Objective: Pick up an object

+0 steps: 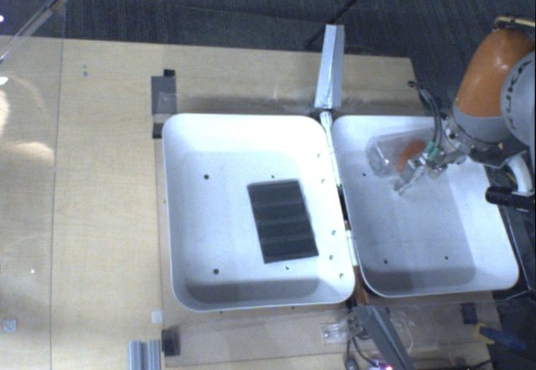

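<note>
**Grasp attempt in the right bin: approach on the clear object**

You have the grey arm (502, 92) with its orange band reaching into the right-hand shallow white bin (444, 276) from the right. The two-finger gripper (416, 174) sits low over the bin's upper left area, fingers pointing down and to the left. Whether those fingers stand apart or together cannot be told at this resolution.

The likely target is the clear, rounded plastic object with an orange-red patch inside it (392, 154), lying just beside the gripper and near the bin's dividing wall. Contact between them cannot be confirmed; nothing is visibly clamped.

The left-hand white bin (193, 192) holds a flat, dark, ribbed rectangular block (282, 220), well apart from the arm.

To do this step well, you want the fingertips straddling the clear object's narrowest width before closing. Judged risk: the smooth curved shell may squirt out sideways toward the wall. Lift slowly, then check that the object rises with the fingers.
</note>
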Tool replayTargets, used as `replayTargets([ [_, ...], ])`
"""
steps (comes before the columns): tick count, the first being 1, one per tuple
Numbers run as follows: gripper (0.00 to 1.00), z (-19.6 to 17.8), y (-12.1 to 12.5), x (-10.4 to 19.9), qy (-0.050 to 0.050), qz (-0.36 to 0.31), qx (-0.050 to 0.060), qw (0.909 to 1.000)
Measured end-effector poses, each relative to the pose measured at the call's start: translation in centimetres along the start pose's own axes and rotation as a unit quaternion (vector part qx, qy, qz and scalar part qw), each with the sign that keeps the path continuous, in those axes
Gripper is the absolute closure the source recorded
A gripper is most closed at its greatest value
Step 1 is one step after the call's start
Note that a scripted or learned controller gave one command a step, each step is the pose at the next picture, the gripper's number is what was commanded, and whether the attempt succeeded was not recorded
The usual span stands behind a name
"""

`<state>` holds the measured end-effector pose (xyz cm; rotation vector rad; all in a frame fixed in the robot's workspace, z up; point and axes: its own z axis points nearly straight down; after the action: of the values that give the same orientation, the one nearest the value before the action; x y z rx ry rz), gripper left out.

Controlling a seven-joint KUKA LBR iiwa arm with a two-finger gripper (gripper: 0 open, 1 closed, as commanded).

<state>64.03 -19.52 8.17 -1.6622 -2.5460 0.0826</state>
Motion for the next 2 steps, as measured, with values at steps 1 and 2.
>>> replayTargets([
  [1, 0.00, 0.0, -0.2, 0.0, -0.003, -0.033, 0.002, 0.9994],
  [2, 1.00, -1.2, -0.3, -0.3, -0.012, -0.034, -0.001, 0.9993],
])
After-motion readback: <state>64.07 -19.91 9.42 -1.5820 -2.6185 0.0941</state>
